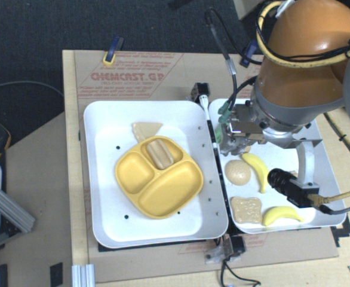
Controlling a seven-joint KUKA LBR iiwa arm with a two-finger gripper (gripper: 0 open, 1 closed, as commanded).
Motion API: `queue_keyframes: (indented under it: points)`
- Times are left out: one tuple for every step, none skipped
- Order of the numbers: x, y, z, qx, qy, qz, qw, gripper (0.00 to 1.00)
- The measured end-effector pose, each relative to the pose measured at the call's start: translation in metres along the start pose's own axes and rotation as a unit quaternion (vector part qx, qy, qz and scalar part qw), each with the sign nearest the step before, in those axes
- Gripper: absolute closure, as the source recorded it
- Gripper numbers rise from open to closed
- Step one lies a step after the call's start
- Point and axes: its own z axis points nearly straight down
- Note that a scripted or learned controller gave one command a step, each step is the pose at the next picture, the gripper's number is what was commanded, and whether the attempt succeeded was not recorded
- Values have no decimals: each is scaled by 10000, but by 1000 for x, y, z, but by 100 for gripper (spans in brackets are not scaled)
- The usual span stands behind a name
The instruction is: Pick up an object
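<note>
**Robot arm poised over the right bin of toy food**

At the left, the left bin [97,160] holds a yellow divided plate [158,176] with a tan bread-like piece [159,153] lying in its upper compartment. A pale wedge [146,130] pokes out from behind the plate's top edge.

Moving right, past the seam where the two bins meet, the right bin [330,220] holds the likely pick targets: a round beige bun [238,173], a tan slice of toast [246,208] below it, a banana [257,168] just beside the bun, and a second banana [282,215] near the front edge.

The gripper [235,135] hangs above the bin's upper left corner, just above the bun and first banana. Whether it is open or closed cannot be told from this angle.

To pick well, the arm would probably best centre over one item, such as the bun, which sits slightly apart from its neighbours, and descend straight, keeping clear of the bin wall.
</note>
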Motion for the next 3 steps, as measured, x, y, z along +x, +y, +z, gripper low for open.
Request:
queue_keyframes:
  points:
    - [35, 1, -74, -102, 33, -65, 9999, 100]
    - [33, 1, -81, -75, 21, -51, 10000, 100]
    - [34, 1, -91, -90, 21, -56, 9999, 100]
